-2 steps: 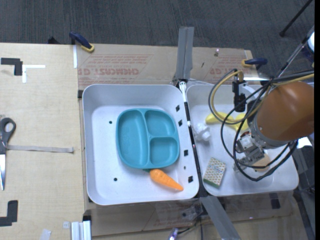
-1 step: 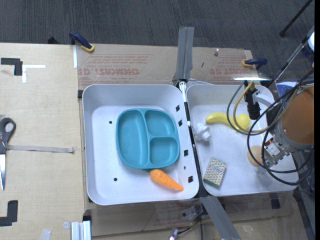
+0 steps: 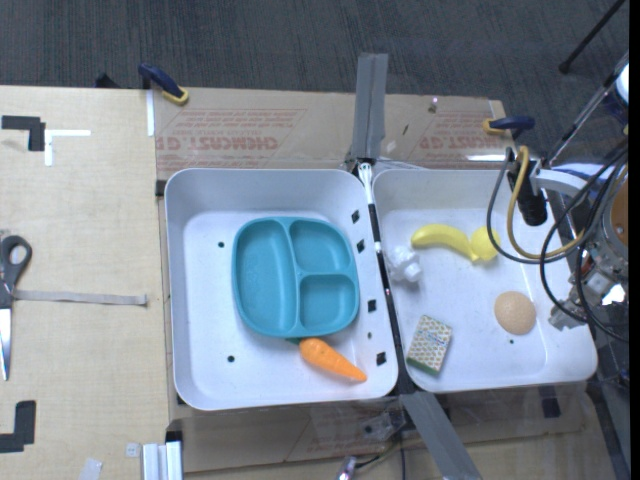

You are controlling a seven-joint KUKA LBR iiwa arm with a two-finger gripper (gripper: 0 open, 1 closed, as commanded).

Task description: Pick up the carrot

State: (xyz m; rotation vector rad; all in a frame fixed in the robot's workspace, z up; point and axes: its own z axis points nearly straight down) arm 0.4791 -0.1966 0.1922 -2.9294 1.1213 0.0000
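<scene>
At the far right edge of the camera view, over the right rim of the right-hand shallow white plastic bin (image 3: 560,363), the claw (image 3: 600,293) sits in a tangle of black cables and grey hardware; it is cut off by the frame and too cluttered to read, so I cannot tell whether it is open or closed, and nothing shows in its grip. Nearest to it in that bin lie a pale tan egg (image 3: 516,312), then a yellow plastic banana (image 3: 452,241), a small green-and-white printed box (image 3: 430,344) and a little white crumpled object (image 3: 403,263) close to the divider. Across the divider, in the left-hand shallow white plastic bin (image 3: 195,298), a teal three-compartment plastic plate (image 3: 296,276) takes the middle, and the small orange toy carrot (image 3: 331,360) lies on the bin floor just beside the plate's near edge, perhaps touching it, lying at a slant with its thinner end toward the right. The carrot is well apart from the claw, so the task looks to be at its opening step: the approach has not begun. The next move likely calls for carrying the claw leftward over the divider, lining it up across the carrot's short width, and descending without catching the plate rim or the bin's near wall. Outside the bins, a pair of scissors (image 3: 10,303) rests on the pale wooden surface (image 3: 80,208).
</scene>
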